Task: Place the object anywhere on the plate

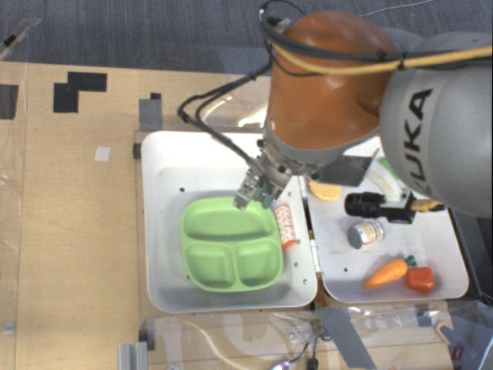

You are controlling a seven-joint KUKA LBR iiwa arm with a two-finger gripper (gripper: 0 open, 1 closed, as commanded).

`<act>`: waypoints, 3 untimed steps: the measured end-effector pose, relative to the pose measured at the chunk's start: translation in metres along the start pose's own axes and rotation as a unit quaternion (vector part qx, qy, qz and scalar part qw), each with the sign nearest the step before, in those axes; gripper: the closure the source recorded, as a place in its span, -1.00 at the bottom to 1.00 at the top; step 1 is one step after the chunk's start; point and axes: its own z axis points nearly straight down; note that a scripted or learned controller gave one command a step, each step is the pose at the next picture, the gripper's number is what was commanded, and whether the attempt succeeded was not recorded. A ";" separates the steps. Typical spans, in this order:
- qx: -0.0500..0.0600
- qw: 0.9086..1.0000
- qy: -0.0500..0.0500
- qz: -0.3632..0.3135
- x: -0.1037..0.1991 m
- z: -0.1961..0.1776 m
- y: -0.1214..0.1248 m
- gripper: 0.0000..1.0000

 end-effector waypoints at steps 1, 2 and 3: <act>0.002 0.987 0.001 0.159 0.021 -0.083 0.042 1.00; 0.003 0.870 0.000 0.494 0.025 0.014 0.029 1.00; 0.005 0.771 0.000 0.636 0.004 0.105 0.030 1.00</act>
